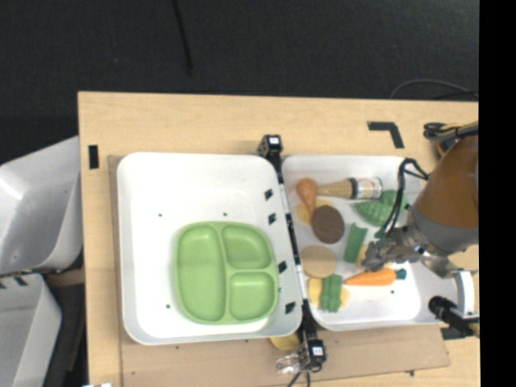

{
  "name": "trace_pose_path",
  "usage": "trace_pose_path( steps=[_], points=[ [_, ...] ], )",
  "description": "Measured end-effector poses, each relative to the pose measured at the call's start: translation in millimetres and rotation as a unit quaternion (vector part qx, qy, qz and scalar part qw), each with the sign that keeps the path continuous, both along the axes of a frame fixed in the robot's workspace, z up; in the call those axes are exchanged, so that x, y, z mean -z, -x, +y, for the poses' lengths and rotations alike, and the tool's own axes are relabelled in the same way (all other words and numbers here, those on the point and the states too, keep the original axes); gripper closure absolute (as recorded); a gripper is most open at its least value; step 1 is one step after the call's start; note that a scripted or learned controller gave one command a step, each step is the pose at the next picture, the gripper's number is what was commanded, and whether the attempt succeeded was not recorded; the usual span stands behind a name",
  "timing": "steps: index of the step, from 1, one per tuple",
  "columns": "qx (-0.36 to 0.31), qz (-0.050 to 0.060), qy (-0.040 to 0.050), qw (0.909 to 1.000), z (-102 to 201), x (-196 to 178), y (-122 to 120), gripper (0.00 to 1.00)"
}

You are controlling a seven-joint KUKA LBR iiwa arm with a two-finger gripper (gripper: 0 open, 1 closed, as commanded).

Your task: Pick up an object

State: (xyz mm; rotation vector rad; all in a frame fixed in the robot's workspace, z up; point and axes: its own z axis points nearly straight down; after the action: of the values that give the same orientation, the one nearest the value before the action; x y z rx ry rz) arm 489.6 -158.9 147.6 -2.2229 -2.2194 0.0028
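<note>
The right bin (407,309) holds a loose cluster of small things, any of which could be picked: an orange plastic carrot (372,278) lies on its side near the bin's lower middle, its tip pointing left toward a green and yellow corn-shaped toy (330,292) at the bin's lower left. Just above the carrot sits the two-finger gripper (377,254), lowered into the bin at the end of the grey arm with its orange band (454,185); its dark tips hang close over the carrot's upper edge and beside a small green rectangular block (355,243), but the view is too blurred there to tell whether the pincer is spread or pressed together, or whether it touches anything. To the left of the block lie a dark brown round disc (328,223) and, below it, a tan round disc (318,260). Higher up, a wooden-handled brush with a pale bristle head and clear end (352,189) lies across the bin, with an orange pear-shaped piece (306,190) at its left end. A green ridged leaf-like toy (379,210) rests near the arm. The left bin (145,216) carries a light green plastic plate with three compartments (227,273).
</note>
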Motion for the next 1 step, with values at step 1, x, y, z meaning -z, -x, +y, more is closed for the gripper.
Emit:
trace_pose_path(
  steps=[1],
  points=[
    [-0.006, -0.003, -0.0018, 1.0000, 93.0, -54.8, -1.9, 1.00]
  ],
)
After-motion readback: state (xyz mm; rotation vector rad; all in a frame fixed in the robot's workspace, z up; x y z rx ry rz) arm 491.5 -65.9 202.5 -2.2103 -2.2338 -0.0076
